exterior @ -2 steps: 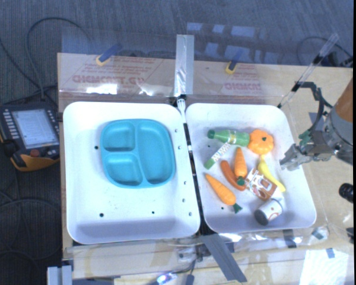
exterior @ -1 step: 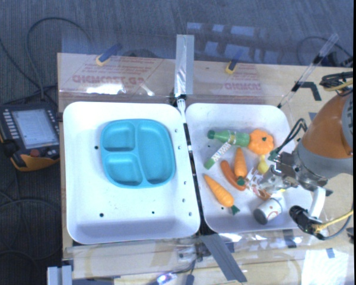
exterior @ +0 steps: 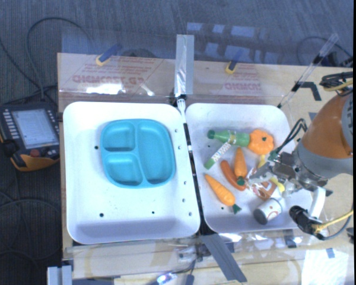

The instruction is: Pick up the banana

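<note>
— Where the right bin [exterior: 213,225] comes nearest the camera, what is seen?

— A small grey and white can [exterior: 267,211] is seen lying on its side near the front wall. Just beyond it a red and white object [exterior: 261,190] is found, too small to be named.

— And the gripper [exterior: 266,180]?

— It is lowered into the right side of that bin, over the red and white object, at the end of the grey arm with its orange band [exterior: 327,132]. Whether it is open or closed cannot be told, and nothing can be said to be held.

— Where is the banana [exterior: 278,187] placed?

— It is made out only as a yellow sliver right at the gripper, largely covered by it. Whether it is touched cannot be told.

— What is laid around it?

— Three carrots are set to the left: one [exterior: 220,190] nearest the front, one [exterior: 231,174] beside it, one [exterior: 240,162] a little farther back. Beyond them a green bottle [exterior: 229,138] is laid on its side, with an orange fruit [exterior: 261,141] just beside it on the right.

— And the left bin [exterior: 83,218]?

— A blue divided plate [exterior: 136,152] is held in its middle.

— Farther still?

— Clear sheeting [exterior: 118,76] is taped along the bench's far edge, and a handheld control unit [exterior: 26,132] is seen on the floor to the left.
</note>
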Tool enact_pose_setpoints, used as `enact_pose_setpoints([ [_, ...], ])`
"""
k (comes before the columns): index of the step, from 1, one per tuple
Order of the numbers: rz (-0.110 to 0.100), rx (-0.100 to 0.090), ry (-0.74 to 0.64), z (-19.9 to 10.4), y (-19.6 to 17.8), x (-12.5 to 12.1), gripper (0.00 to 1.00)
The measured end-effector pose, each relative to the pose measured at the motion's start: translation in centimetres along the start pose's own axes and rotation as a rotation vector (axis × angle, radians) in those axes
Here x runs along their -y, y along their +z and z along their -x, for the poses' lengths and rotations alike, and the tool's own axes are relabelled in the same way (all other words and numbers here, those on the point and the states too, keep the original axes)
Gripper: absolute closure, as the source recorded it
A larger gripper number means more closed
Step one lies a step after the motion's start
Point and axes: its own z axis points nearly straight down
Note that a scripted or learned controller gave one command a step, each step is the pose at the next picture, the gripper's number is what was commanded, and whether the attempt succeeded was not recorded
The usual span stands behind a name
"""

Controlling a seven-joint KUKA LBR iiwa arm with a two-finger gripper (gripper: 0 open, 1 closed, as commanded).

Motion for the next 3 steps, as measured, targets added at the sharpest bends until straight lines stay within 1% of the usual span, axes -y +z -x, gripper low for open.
enact_pose_setpoints([
  [1, 0.012, -0.010, 0.096, 1.6, 4.6, -1.3, 0.00],
  [2, 0.012, -0.008, 0.094, 1.6, 3.8, -1.3, 1.00],
  [3, -0.002, 0.002, 0.245, 0.0, 1.1, -3.2, 1.00],
])
